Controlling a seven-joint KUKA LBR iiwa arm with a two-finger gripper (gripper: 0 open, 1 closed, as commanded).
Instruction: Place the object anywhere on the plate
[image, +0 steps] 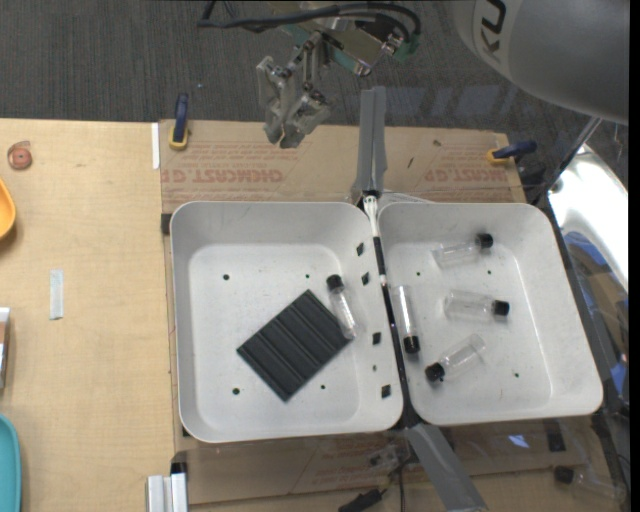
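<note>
Dark ribbed plate (295, 343) already touches one vial (341, 303), far below the raised gripper (290, 125), fingers' state unreadable, so a descent risks missing.

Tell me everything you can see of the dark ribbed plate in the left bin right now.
The dark ribbed plate is a flat, dark grey, roughly square slab with parallel ridges across its top, looking like moulded plastic or rubber. It lies flat on the floor of the left bin, turned so its corners point like a diamond, a little right of the bin's middle. A clear vial with a black cap lies along its upper right edge, appearing to overlap the corner. The gripper hangs well above and behind the bin, apart from the plate.
</note>
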